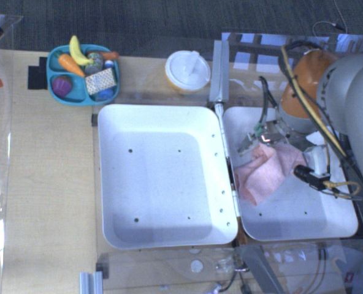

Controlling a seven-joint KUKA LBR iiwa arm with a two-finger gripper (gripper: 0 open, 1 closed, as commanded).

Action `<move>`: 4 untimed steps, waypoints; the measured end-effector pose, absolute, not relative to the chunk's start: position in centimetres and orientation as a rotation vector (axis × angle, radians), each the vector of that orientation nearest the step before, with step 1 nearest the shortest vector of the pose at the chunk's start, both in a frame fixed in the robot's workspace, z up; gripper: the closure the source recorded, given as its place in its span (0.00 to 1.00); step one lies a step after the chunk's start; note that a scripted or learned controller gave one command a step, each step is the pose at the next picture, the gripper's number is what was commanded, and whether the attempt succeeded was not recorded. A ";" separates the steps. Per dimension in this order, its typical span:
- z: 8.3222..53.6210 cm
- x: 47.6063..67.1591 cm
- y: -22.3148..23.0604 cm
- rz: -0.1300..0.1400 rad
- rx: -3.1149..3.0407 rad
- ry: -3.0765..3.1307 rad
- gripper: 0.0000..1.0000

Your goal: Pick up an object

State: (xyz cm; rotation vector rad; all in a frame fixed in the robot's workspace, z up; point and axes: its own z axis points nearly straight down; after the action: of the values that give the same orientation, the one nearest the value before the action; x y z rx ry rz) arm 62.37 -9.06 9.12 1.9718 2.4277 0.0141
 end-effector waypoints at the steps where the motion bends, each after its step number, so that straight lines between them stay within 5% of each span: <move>1: 9.2 59.6 -9.3 0.014 1.900 2.482 0.00; 2: 12.4 61.4 -12.5 0.003 1.938 2.467 0.00; 3: 9.1 58.7 -10.3 0.010 1.798 2.556 0.00; 4: 18.6 56.9 -5.7 0.005 1.860 2.526 0.00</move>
State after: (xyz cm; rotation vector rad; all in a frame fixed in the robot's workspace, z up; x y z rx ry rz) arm 56.93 -5.74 18.57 1.8603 2.5262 0.0053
